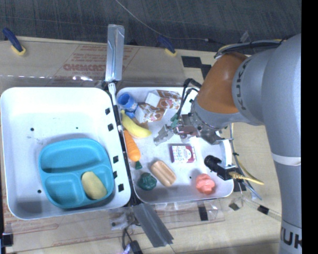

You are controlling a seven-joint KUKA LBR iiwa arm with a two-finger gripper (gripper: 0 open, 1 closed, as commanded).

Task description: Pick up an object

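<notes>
Just beside gripper (pixel 167 134): banana (pixel 135 127).

Even, bright overhead light; the white bins (pixel 21 142) read almost washed out, with soft shadows along their inner walls. Focus is moderately soft throughout, and the arm (pixel 265 89) shows a broad pale sheen.

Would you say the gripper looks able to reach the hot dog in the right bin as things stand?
Probably yes. The hot dog lies uncovered on the right bin floor, apart from the carrot and the pink toy, and the gripper hangs just above it.
</notes>
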